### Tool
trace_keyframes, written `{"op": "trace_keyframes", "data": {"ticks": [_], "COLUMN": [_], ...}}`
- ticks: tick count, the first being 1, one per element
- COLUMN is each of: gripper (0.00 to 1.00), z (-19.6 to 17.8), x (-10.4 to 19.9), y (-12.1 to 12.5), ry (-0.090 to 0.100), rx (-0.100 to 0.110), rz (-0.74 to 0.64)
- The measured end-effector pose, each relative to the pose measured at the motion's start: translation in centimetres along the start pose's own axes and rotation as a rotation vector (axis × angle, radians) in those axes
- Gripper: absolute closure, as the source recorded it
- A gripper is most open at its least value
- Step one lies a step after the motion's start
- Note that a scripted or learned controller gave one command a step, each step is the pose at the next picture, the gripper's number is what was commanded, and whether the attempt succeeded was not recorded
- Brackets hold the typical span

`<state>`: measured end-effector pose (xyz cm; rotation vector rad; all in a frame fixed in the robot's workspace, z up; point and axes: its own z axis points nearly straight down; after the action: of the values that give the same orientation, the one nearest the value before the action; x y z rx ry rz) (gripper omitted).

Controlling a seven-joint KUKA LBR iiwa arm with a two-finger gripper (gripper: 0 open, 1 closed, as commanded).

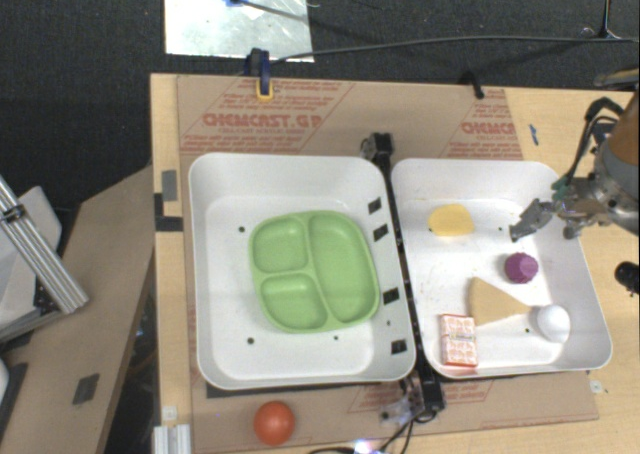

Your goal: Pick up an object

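The right bin [600, 337] holds a yellow round piece [451, 220], a purple ball [520, 267], a tan wedge [490, 302], a white ball [550, 322] and a red-and-white box [458, 340]. My gripper [545, 229] hangs over the bin's upper right part, above and slightly right of the purple ball. Its fingers are spread open with nothing between them. The yellow piece lies well to its left.
The left bin [215, 242] holds a green divided plate [313, 270]. An orange ball [274, 422] lies on the bench in front of the bins. A black divider with clips [392, 242] runs between the bins. A grey metal frame [35, 252] stands at far left.
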<state>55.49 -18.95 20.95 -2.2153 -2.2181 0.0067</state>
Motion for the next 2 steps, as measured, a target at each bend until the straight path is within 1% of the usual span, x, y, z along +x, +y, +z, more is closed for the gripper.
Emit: {"op": "trace_keyframes", "data": {"ticks": [1, 2], "gripper": [0.00, 0.00], "z": [-0.5, 5.2], "x": [0.0, 0.3], "y": [0.2, 1.2], "ry": [-0.002, -0.001], "rx": [-0.009, -0.005], "rz": [-0.002, -0.003]}}
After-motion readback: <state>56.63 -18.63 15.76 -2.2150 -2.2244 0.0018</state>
